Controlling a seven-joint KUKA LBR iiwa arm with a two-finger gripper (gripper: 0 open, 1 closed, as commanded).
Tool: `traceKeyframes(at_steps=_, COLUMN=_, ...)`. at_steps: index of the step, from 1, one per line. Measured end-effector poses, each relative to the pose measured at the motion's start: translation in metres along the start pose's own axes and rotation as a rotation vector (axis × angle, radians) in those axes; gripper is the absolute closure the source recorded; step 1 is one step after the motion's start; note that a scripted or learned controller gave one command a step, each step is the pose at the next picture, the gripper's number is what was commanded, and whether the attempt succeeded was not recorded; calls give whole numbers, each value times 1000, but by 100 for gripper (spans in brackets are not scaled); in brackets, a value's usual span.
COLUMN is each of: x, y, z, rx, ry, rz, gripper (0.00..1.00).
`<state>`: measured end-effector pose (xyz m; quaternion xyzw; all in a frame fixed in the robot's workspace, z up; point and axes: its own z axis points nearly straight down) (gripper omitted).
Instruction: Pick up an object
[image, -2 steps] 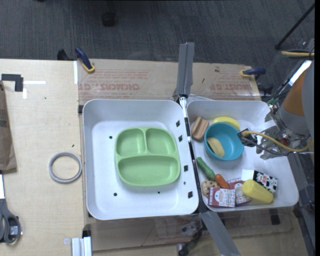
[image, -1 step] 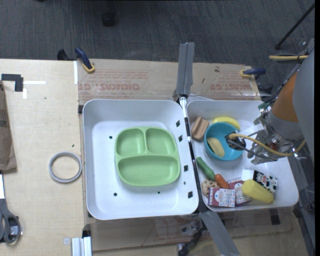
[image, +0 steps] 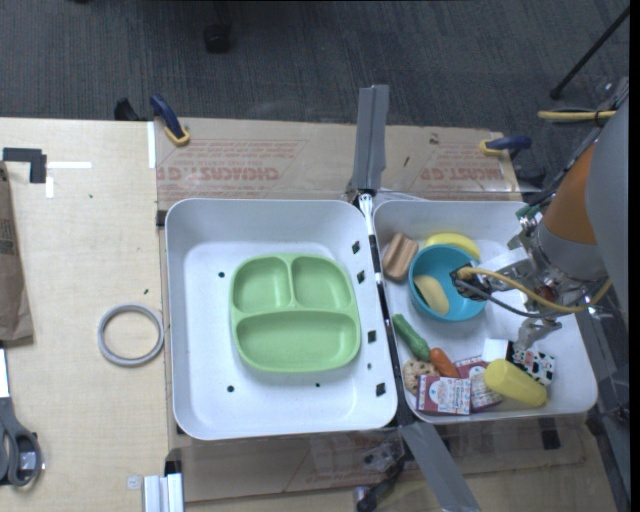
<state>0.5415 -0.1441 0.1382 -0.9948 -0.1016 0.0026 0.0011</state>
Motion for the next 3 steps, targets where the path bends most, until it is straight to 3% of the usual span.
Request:
traceKeyframes(at_steps=1, x=90, y=-30, z=-4, rx=-3, ry=1, rz=-196, gripper=0)
traceKeyframes(at_steps=2, x=104, y=-105, z=-53, rx=-3, ry=2, rz=-234, gripper=0)
traceKeyframes(at_steps=3, x=91, y=-23, z=-69, rx=-3, ry=0, rz=-169, gripper=0)
